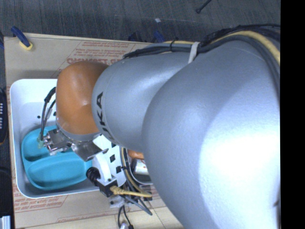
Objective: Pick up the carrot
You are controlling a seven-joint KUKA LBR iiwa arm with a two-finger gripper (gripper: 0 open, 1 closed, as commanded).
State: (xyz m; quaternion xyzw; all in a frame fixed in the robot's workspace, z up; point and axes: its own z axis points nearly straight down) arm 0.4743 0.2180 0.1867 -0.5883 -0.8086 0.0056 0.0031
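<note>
Smooth painted grey shell on the arm, satin, with soft broad highlights. Glossy orange band above the wrist, smooth as polished plastic. Bare brushed metal on the wrist bracket, with white plastic housing beside it. Black rubbery cables looped along the band; a yellowish sheathed cable lower down. White bin of smooth, faintly shiny plastic. Smooth matt blue plastic on the two-compartment dish. Matt brown printed cardboard under the bin. Dark, ribbed, carpet-like floor.
</note>
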